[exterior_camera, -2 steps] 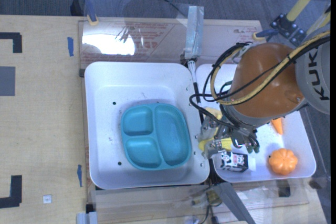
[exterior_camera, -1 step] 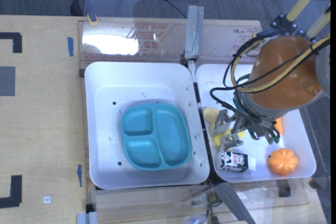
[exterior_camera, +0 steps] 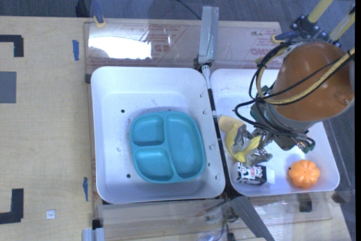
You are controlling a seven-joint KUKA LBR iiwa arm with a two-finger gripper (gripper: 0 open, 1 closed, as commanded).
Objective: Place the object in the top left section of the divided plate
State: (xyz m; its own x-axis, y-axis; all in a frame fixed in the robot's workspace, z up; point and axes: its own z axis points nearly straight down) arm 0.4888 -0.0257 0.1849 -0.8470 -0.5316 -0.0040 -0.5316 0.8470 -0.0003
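arm (exterior_camera: 307, 84) is reached in from right, wrist bent down over right bin (exterior_camera: 333, 180) | gripper (exterior_camera: 250, 147) is lowered onto banana (exterior_camera: 232, 135), grip cannot be told | plate (exterior_camera: 167, 145) is set well left

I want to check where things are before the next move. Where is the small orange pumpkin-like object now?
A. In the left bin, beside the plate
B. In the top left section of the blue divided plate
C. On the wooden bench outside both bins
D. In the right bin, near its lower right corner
D: the orange object lies on the floor of the right bin, near its lower right corner, apart from the blue divided plate in the left bin.
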